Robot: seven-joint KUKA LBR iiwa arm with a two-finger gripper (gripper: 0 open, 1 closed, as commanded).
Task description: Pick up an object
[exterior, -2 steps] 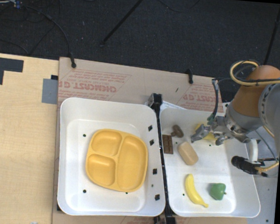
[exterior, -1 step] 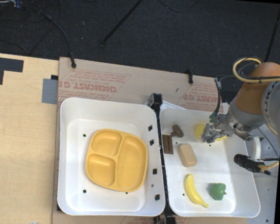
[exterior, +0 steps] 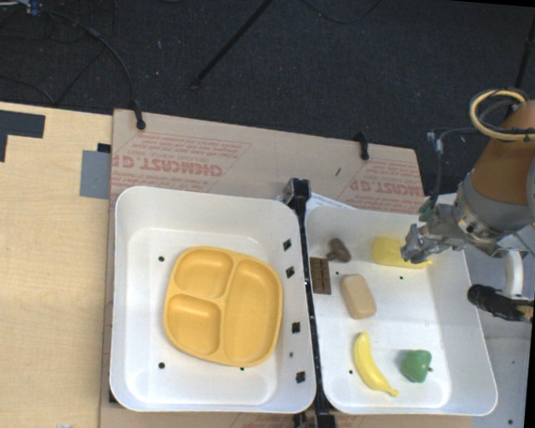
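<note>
The pincer (exterior: 417,248) is seen directly above the yellow object (exterior: 391,252), at its right end. Whether it is open or closed cannot be told.

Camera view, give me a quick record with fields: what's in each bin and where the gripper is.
left bin: yellow divided plate
right bin: banana, green pepper, tan block, small brown object, yellow object
gripper: at the right bin's far side, over the yellow object
grasp: cannot tell
</note>
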